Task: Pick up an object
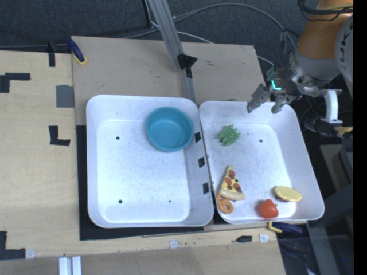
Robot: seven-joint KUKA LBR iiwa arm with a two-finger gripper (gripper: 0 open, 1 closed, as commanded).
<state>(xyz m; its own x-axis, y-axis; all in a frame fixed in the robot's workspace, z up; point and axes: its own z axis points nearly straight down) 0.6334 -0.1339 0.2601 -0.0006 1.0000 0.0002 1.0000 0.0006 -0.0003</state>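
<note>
Gripper [265, 101] first: we see its two dark fingers spread apart with nothing between them, hanging over the far rim of the right bin [298, 132], under the grey and orange arm [324, 33]. Going left to right, the left bin [114, 188] carries a round blue bowl [169, 129] near its far right corner, upright, with bare speckled white floor around it. Across the seam, in the right bin, we find a small green leafy piece [229, 134] near the far left, well apart from the fingers. A pizza slice [230, 183] lies along the left wall toward the near edge, an orange piece [225, 205] just beside its crust. Near the front wall sit a red tomato [268, 209] and a yellow flat piece [288, 194]. Both bins rest on a tan bench [34, 153]. We note open floor in the right bin's middle.
</note>
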